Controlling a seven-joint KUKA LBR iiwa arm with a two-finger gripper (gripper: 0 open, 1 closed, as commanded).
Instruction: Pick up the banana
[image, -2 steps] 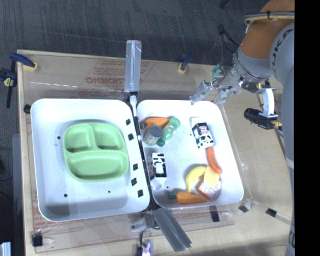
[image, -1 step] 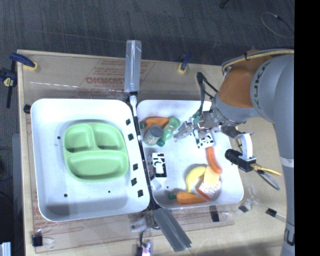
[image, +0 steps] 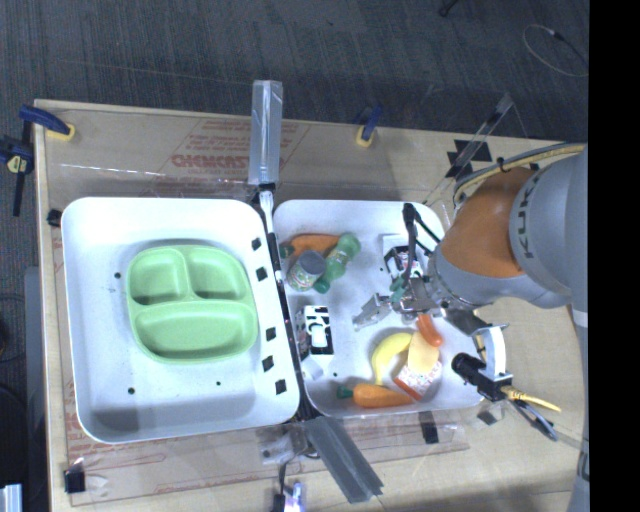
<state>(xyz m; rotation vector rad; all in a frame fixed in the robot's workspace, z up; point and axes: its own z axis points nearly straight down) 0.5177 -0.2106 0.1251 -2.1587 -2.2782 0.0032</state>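
The yellow banana (image: 389, 352) lies in the right bin (image: 368, 218), near its front, beside a red, white and yellow packet (image: 421, 368). My gripper (image: 391, 301) hovers just above and behind the banana, its metal fingers (image: 369, 312) spread apart with nothing between them. It is open and apart from the banana. The grey arm with its orange band (image: 487, 236) reaches in from the right and hides the bin's right side.
The right bin also holds a carrot (image: 311, 242), a green bottle (image: 341, 254) and a can (image: 305, 269) at the back, a black-and-white card (image: 318, 330), and another carrot (image: 379, 397) at the front. A green divided tray (image: 192, 302) sits in the left bin (image: 90, 400).
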